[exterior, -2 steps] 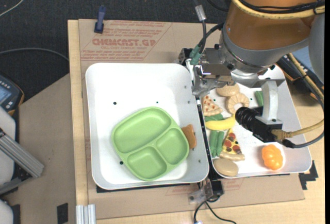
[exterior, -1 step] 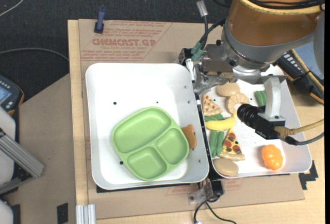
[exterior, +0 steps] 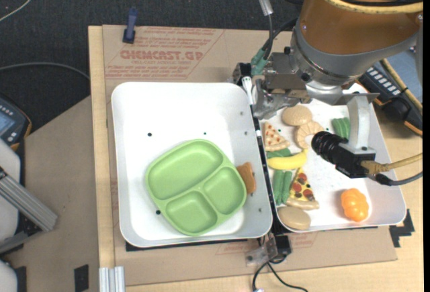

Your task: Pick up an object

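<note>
Position: my claw (exterior: pixel 270 97) sits over the far left corner of the right bin (exterior: pixel 393 207), close to the wall it shares with the left bin (exterior: pixel 127 150). My wrist covers it from above, so I cannot tell whether it is wide or narrow. Nothing can be seen held in it.

Right bin, items to pick from:
- tan round piece (exterior: pixel 296 115), just beside the claw, with a second tan piece (exterior: pixel 310 131) touching it
- pizza slice (exterior: pixel 273 137) along the left wall
- banana (exterior: pixel 287 161) below that slice, touching it
- green beans (exterior: pixel 281 184) below the banana
- second pizza slice (exterior: pixel 303 192) beside the beans
- pale oval piece (exterior: pixel 294 218) at the near edge
- orange fruit (exterior: pixel 354 204) at the near right, apart from the others
- green strip (exterior: pixel 341 127) partly under my arm

Left bin: green divided plate (exterior: pixel 195 184), tilted, with a small brown piece (exterior: pixel 247 178) at its right edge.

Both bins rest on a printed cardboard sheet (exterior: pixel 168 49); a blue clip (exterior: pixel 130 25) sits on its far edge.
</note>
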Robot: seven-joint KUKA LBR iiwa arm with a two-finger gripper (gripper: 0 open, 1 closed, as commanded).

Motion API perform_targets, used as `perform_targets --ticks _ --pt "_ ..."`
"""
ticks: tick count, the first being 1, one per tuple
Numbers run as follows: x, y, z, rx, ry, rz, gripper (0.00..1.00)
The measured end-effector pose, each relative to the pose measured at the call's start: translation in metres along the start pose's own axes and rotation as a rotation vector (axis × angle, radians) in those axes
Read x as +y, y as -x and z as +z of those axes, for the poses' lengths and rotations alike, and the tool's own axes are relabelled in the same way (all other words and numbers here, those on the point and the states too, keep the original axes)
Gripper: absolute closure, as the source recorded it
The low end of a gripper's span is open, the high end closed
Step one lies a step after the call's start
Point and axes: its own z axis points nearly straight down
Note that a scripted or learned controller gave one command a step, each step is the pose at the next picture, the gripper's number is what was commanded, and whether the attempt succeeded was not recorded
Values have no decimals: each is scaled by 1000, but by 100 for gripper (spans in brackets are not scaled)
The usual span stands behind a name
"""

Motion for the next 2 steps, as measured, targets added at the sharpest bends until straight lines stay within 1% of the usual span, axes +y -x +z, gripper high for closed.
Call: perform_targets --ticks 1,2 --pt "-7 87 70 -2 -18 12 100" --pt "-8 130 137 -1 -17 9 100"
